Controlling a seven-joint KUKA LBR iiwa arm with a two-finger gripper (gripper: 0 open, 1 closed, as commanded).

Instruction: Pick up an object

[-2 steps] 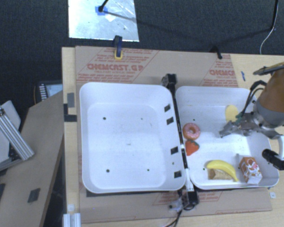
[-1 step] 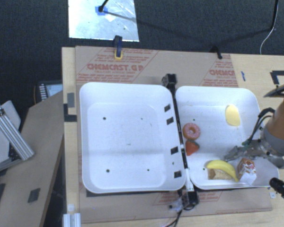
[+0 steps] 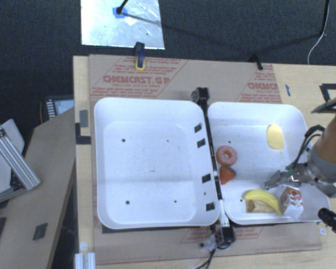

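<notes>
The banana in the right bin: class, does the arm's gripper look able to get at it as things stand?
Probably yes. The banana lies uncovered near the front of the right bin, and the gripper hovers just beside it. The small carton sits close on one side, which might crowd the approach.

Arm (image 3: 329, 150) entered from right edge, orange band above grey wrist, gripper (image 3: 281, 179) low and pointed left, fingers (image 3: 273, 181) spread apart with nothing between them.

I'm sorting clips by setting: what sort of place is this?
Probably a robotics lab's grasping bench: two white bins on a taped board, toy food like a banana and donut, and a robot gripper reaching in.
</notes>
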